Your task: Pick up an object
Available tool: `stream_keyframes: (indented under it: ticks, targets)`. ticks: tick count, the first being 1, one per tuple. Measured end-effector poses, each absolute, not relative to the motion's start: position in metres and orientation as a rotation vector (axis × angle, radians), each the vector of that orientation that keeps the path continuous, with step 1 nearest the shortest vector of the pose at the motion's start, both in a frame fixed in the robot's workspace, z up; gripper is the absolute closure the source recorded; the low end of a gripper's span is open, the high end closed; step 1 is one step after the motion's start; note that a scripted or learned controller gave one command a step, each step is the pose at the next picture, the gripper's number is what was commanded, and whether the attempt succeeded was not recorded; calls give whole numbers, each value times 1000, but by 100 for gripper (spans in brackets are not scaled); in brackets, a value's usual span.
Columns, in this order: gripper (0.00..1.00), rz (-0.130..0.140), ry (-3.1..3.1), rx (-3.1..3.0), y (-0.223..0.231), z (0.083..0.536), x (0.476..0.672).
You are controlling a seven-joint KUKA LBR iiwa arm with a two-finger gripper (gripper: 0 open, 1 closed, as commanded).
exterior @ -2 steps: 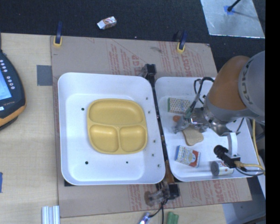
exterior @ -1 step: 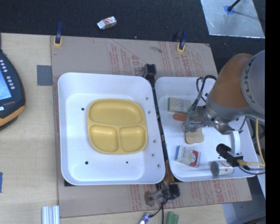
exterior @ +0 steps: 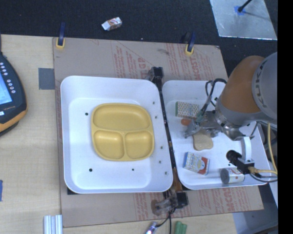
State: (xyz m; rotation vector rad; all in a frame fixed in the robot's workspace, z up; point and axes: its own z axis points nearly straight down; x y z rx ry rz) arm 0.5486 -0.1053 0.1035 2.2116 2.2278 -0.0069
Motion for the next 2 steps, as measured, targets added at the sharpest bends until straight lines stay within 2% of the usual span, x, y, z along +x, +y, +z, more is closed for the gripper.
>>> stream_keyframes:
  ticks: [1,2]
  targets:
    - [100,-10,2228,2210,-106,113,549]
    - [0,-11,2228,2210,-106,113,549]
